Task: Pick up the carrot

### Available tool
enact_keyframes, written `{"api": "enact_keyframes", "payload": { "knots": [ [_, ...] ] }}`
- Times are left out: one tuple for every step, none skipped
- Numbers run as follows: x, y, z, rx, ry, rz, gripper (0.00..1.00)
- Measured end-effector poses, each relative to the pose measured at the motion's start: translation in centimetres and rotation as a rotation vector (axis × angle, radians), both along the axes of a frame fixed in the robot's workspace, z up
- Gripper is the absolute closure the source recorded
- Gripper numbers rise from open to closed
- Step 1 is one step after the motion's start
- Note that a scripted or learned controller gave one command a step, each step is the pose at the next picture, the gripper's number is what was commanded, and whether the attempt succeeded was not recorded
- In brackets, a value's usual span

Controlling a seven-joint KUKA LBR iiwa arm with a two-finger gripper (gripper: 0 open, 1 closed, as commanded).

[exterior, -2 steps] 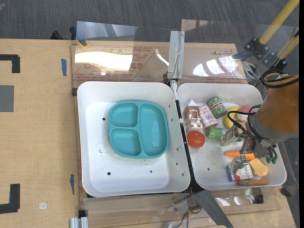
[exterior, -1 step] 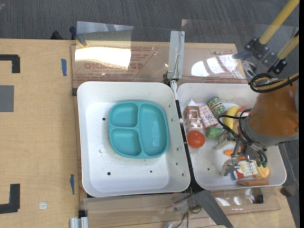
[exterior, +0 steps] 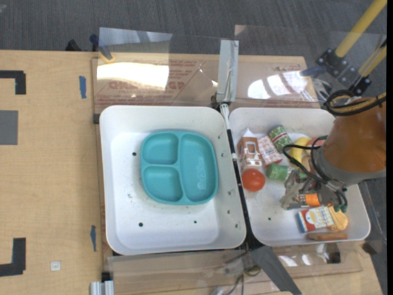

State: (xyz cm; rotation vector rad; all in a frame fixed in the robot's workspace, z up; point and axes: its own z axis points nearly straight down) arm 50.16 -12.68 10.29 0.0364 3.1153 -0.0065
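The arm reaches in from the right, its orange band hanging over the right bin (exterior: pixel 270 223); the tool (exterior: pixel 305 195) is down among the groceries, and whether it is spread or pinching I cannot tell; a small orange piece, likely the carrot (exterior: pixel 313 198), lies right at its tip; a red tomato (exterior: pixel 253 179) sits to the left; the left bin (exterior: pixel 116 165) holds a teal divided plate (exterior: pixel 180 167).
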Motion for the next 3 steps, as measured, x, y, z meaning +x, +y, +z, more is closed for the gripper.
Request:
{"api": "enact_keyframes", "payload": {
  "knots": [
    [-0.7,1.7,7.1,0.001,0.015,0.137,1.00],
    [3.1,-3.7,3.1,-0.001,0.020,0.315,1.00],
    [0.4,-2.8,17.0,-0.007,0.009,0.298,1.00]
  ]
}}
